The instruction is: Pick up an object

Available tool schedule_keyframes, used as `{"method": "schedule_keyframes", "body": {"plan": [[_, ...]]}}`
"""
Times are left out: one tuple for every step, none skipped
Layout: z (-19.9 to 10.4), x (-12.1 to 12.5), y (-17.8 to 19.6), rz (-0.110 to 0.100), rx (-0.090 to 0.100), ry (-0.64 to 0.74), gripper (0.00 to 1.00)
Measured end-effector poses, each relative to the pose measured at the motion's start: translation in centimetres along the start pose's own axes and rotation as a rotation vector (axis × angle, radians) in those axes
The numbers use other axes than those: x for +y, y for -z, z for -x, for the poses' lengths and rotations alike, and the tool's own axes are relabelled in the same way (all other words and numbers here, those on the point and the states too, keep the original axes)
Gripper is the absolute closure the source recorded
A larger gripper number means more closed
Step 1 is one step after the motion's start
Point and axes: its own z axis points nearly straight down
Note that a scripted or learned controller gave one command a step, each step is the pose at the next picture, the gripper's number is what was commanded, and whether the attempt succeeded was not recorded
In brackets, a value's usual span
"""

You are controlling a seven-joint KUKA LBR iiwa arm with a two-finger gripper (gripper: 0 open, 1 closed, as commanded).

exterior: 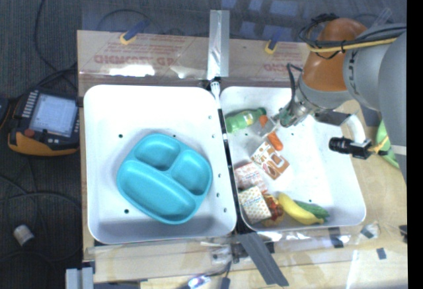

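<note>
Gripper [289, 116] sits low over the upper part of the right bin [344, 178], arm [370, 69] reaching in from the right; I cannot tell from this slant whether it is open or closed, and I see nothing held in it. Nearest candidates: green bottle [243, 120] lying on its side just to the gripper's left, against the bin's upper left corner, and a small orange piece [275, 143] just below the gripper. Whether the gripper touches either I cannot tell. My judgement on the bottle: light, stiff plastic, smooth and round, so likely to roll or squirt out; I would take it across the body mid-length, not along the axis. Further down lie a printed packet [271, 162], two wrapped snacks [249, 175] and [254, 203], and a banana [297, 209] beside a green item [312, 208] near the lower edge. Packets look soft and crinkly, poor for a pinch when flat. Banana probably firm, curved; grip across its middle. Left bin [106, 116] carries a blue tray [165, 177], well apart from the gripper.
</note>
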Motion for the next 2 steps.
{"method": "schedule_keyframes", "body": {"plan": [[2.05,0.99,-1.20,0.003,-0.001,0.019,0.00],[1.93,1.14,-0.27,0.006,0.000,0.020,1.00]]}}
